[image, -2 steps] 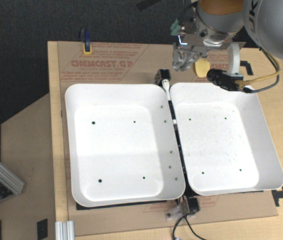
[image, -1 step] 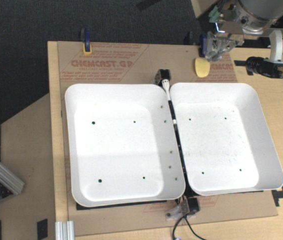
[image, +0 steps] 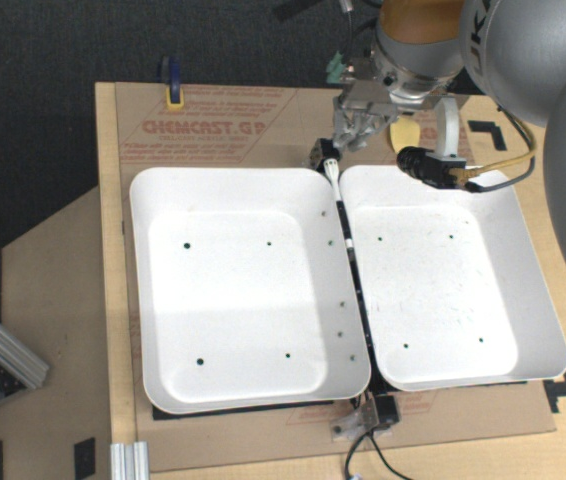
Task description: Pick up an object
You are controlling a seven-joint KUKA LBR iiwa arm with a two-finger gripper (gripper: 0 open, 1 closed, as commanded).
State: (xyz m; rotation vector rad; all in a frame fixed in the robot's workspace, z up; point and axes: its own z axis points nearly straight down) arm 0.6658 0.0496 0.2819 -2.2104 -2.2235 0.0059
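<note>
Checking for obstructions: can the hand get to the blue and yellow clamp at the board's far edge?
Probably yes: only bare brown board lies between the hand and the blue and yellow clamp.

Grey arm [image: 538, 38] reaches in, hand [image: 356, 134] pointing down.

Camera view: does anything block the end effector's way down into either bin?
Nothing visible does. The end effector hangs above the far rims where the left bin and right bin meet.

Left bin [image: 233, 298], right bin [image: 433, 298] (cardboard sheet [image: 213, 118] beneath)
</note>
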